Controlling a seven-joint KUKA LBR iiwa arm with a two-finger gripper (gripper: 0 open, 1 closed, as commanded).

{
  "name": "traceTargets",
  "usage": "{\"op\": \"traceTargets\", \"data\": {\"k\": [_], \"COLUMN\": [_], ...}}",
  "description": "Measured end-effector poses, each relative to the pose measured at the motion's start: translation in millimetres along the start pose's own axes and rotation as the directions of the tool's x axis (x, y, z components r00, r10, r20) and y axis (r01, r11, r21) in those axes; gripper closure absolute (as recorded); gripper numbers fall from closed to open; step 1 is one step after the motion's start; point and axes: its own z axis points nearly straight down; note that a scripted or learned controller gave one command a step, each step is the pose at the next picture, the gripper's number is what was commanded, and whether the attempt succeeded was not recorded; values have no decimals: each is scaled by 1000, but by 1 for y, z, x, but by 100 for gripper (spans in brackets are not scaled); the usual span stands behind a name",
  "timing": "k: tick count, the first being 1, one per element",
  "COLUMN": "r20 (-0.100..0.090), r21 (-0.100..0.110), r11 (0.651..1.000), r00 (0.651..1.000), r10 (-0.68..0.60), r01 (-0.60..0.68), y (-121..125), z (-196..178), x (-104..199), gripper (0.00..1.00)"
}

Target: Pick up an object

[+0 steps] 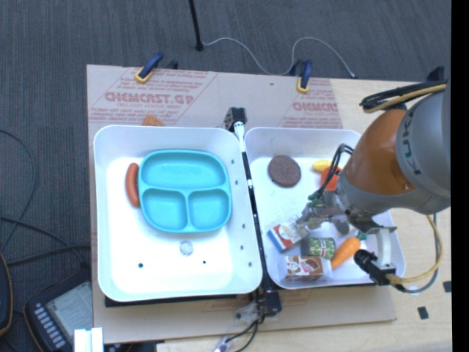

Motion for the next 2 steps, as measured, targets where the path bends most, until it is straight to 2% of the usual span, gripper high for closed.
{"op": "traceTargets", "data": {"k": [1, 2], "r20": [0, 0], "r21": [1, 1], "r11": [1000, 1000], "r00": [1000, 1000], "r10": [0, 0], "r01": [0, 0], "y": [0, 0], "z": [0, -9], "x": [0, 0], "gripper": [0, 100]}}
